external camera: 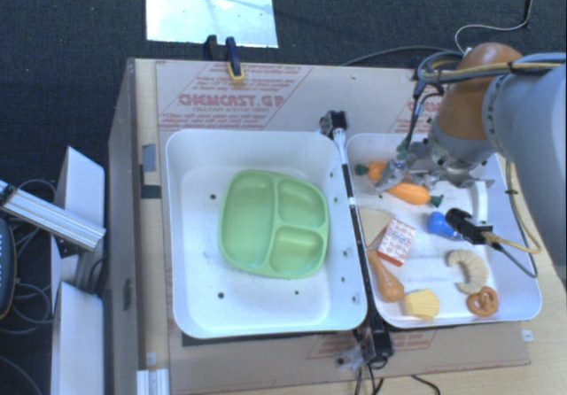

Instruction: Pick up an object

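Two bins sit side by side on the bench; the left bin (pixel 190 207) holds a green tray (pixel 273 223) with several compartments, lying flat near its middle. Everything else is placed from the right bin (pixel 523 291). The arm (pixel 523 110) comes in over that bin's far right corner, its grey body cut off by the picture's edge, and its orange band (pixel 469 105) covers the bin's far wall. Below the band the gripper (pixel 416 167) hangs over the far end of the bin, just above a carrot (pixel 409 193); wrist, cables and shadow hide the jaws, so open or closed cannot be told, nor whether they touch the carrot. A smaller orange piece (pixel 377 171) with a green tip lies just left of it, partly hidden. Mid-bin lies a red-and-white packet (pixel 396 242), with a blue item (pixel 440 224) to its right, half covered by a black part. Toward the near wall lie a second carrot (pixel 386 276), a croissant (pixel 468 267), a cheese wedge (pixel 422 303) and a pretzel (pixel 483 301).
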`<state>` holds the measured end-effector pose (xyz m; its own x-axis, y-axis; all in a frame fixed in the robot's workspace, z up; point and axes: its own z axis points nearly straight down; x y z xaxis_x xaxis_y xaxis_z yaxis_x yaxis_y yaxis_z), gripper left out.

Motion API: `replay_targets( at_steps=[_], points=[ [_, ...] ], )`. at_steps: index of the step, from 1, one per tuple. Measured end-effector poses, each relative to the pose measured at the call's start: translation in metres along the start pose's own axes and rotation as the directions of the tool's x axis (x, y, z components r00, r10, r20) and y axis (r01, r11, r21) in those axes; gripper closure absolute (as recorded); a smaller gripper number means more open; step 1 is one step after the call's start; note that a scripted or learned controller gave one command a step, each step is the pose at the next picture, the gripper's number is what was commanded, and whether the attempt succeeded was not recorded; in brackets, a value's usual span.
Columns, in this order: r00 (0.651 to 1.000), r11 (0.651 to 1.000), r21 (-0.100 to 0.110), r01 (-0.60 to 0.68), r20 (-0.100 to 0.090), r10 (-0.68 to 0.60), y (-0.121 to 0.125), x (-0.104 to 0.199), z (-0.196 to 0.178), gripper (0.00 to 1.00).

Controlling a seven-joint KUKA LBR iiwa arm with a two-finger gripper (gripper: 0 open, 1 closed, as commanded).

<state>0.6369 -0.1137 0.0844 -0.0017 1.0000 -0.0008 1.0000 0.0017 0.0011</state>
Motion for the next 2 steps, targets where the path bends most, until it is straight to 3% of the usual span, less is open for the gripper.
replay_targets(
  at_steps=[1,2],
  points=[
    [1.000,1.000,-0.002,0.001,0.000,-0.001,0.001,0.000,-0.011,1.00],
    [1.000,1.000,-0.006,0.004,-0.001,-0.004,-0.006,0.065,-0.136,1.00]
  ],
)
